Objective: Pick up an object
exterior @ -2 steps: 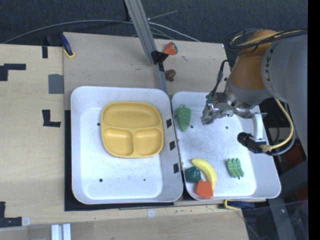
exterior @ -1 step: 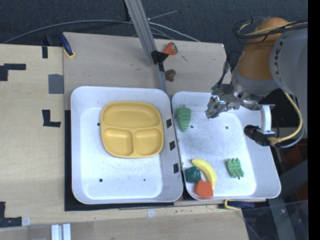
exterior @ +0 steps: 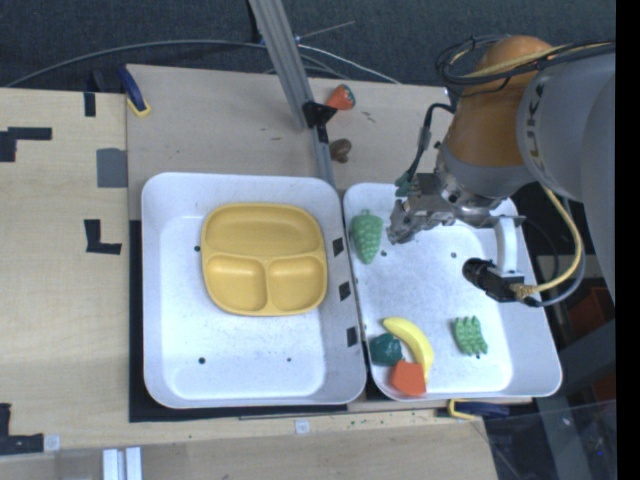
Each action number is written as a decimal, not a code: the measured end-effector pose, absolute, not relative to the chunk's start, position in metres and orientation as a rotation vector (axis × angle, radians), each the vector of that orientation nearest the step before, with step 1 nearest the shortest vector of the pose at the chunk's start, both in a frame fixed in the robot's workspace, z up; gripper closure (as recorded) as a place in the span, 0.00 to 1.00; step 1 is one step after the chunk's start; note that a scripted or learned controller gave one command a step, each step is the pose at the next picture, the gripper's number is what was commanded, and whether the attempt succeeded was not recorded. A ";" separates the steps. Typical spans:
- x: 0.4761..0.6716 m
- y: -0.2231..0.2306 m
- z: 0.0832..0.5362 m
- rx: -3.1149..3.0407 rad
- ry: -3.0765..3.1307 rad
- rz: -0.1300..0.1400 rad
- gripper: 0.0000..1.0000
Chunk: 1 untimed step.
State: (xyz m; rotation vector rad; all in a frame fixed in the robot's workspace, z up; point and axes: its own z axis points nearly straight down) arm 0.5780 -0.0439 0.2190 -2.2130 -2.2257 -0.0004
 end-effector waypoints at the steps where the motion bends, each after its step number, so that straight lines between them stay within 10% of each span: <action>1: 0.555 0.007 0.212 -2.212 -2.225 0.004 1.00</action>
